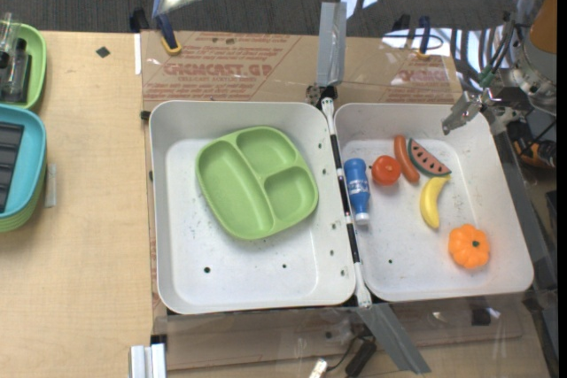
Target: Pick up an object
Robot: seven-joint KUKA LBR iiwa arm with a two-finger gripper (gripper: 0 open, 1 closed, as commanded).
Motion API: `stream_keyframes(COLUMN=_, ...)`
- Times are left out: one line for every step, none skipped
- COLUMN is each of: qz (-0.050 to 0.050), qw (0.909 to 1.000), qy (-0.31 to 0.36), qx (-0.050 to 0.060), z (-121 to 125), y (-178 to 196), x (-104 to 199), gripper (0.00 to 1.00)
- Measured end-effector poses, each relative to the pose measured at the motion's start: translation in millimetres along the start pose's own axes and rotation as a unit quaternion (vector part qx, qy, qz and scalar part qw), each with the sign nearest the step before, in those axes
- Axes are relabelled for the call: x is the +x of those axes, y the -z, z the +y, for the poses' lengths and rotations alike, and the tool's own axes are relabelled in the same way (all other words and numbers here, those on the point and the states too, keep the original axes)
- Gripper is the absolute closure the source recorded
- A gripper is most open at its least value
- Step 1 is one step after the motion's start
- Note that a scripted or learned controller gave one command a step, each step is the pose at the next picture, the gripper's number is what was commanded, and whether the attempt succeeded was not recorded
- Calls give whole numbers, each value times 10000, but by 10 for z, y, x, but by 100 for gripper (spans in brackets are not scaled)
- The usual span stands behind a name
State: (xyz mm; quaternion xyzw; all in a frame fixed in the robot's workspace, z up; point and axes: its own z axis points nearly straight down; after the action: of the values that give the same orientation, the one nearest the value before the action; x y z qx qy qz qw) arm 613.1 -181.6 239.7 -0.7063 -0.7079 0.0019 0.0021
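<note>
The right bin (496, 279) holds several toy foods: a blue bottle (357, 188) along its left wall, a red tomato (385, 170), a sausage (406, 158), a watermelon slice (429, 159), a yellow banana (431, 202) and an orange pumpkin (469, 246). My gripper (462, 112) hangs over the bin's far right corner, up and right of the watermelon slice, with nothing visible between its fingers. The arm's wrist reaches in from the right edge.
A green divided plate (257, 181) lies in the left bin (177, 279). Green and blue trays (22, 137) sit at the bench's far left. Cardboard and clear panels stand behind both bins.
</note>
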Motion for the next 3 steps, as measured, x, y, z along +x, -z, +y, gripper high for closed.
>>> stream_keyframes(qz=-11, qw=9859, qy=1672, qx=-10, z=463, y=1994, x=106, gripper=0)
stream_keyframes(qz=-3, qw=9747, qy=2235, qx=-6, z=165, y=-436, x=732, gripper=0)
stream_keyframes(qz=-8, qw=9599, qy=2803, qx=-9, z=23, y=-53, x=1719, gripper=0)
